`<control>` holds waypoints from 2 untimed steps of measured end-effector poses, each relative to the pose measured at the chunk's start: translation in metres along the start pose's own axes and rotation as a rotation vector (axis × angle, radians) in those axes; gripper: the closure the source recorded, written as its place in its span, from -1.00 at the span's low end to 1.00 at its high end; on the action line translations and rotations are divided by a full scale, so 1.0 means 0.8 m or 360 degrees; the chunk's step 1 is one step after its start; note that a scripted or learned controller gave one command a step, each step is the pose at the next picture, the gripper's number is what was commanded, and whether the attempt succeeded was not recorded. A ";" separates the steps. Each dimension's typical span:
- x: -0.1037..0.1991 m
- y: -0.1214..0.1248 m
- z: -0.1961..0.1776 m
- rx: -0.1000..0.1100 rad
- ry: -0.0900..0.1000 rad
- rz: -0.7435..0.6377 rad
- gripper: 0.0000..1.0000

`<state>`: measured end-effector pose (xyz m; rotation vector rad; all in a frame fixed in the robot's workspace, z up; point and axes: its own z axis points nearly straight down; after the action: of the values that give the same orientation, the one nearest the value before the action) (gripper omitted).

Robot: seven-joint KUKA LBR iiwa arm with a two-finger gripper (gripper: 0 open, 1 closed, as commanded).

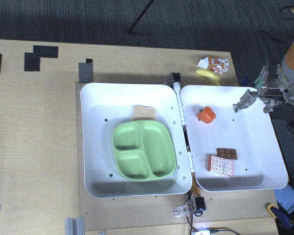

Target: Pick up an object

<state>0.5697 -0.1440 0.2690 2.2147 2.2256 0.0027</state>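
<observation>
Left bin [95, 131]: green divided tray [143, 150], tan block [144, 111] behind it. Right bin [272, 155]: orange object [206, 115], brown chocolate bar [226, 153], red-white packet [220, 166]. Gripper [252, 102] at the right bin's far right corner; jaw state cannot be told.

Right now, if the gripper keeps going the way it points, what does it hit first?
The gripper points left over the right bin. The orange object lies first in that line, slightly lower in view. Height is unclear, so it might pass above it.
</observation>
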 end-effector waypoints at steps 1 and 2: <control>-0.033 -0.004 0.187 0.0009 0.0002 0.0005 -1.00; 0.004 -0.053 0.228 -0.0005 -0.0001 0.0006 -1.00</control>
<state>0.5275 -0.1414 0.0864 2.2165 2.2195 0.0054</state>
